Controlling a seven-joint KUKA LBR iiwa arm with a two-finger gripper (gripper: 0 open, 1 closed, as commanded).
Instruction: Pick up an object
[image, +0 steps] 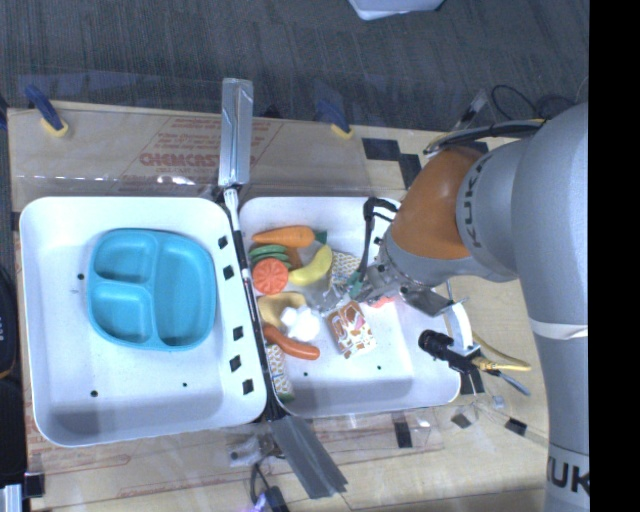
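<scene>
Objects for picking are heaped in the right bin (400, 385). Largest to smallest: the left bin (50, 300) is occupied by a blue divided plate (153, 287); then come a banana (312, 266), carrot (283, 238), sausage (291, 344) and tomato (269, 276). The claw (365, 288) is lowered among them; its state cannot be told.

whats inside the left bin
The left bin holds a blue divided tray, lying flat with nothing in its compartments. Whatever bin floor lies beneath the tray is covered.
</scene>
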